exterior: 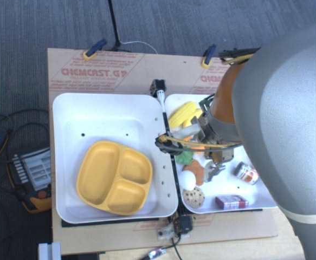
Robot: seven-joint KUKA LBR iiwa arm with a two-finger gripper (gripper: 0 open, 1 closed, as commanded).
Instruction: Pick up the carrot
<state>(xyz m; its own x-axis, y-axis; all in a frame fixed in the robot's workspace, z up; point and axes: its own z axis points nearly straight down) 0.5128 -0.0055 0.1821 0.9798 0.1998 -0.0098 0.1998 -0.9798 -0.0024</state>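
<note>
Two white bins sit side by side: the left bin (pixel 65 118) bears a yellow tray (pixel 114 176), and the arm (pixel 277 123) looms over the right bin (pixel 255 199). Its gripper (pixel 214 169) hangs just beside the carrot (pixel 194 172), which lies left of it among the clutter; how its grip stands I cannot tell.

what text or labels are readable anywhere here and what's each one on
"CHEMCAST GP" in red, upside down, on the brown paper-covered board under the bins, upper left.
The same red print near the board's upper right, partly hidden by the arm: too cut off to read.
Small red-and-white can in the right bin: label too blurred.
Small purple-and-white box: print too small.
Grey device on the floor at left: markings unreadable.
</note>
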